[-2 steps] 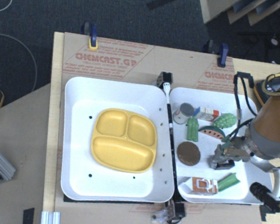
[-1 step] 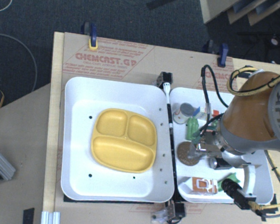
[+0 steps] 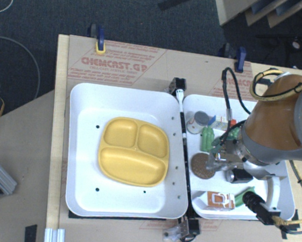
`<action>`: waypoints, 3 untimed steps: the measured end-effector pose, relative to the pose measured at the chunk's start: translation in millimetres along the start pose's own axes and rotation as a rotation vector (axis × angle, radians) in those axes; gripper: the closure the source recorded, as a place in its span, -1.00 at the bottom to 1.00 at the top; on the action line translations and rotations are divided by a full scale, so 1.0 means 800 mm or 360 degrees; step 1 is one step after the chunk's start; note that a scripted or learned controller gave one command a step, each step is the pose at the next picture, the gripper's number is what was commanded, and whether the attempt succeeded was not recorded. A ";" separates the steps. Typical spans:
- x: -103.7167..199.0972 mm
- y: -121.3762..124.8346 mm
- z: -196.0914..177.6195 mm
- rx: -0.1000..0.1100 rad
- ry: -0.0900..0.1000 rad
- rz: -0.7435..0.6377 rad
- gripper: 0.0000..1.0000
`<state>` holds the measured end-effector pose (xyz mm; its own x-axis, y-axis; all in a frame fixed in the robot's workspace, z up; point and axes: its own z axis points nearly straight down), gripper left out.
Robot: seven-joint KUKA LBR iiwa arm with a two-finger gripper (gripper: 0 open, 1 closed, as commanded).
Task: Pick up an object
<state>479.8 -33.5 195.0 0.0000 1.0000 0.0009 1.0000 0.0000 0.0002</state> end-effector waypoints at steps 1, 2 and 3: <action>-0.043 -0.002 0.014 0.0005 -0.0001 0.0006 1.00; -0.040 0.000 0.000 -0.0002 -0.0002 0.0000 1.00; -0.040 0.001 -0.012 -0.0006 -0.0004 0.0000 1.00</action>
<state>480.3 -65.8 204.9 0.0002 1.0000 -0.0013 1.0000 -0.0002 0.0042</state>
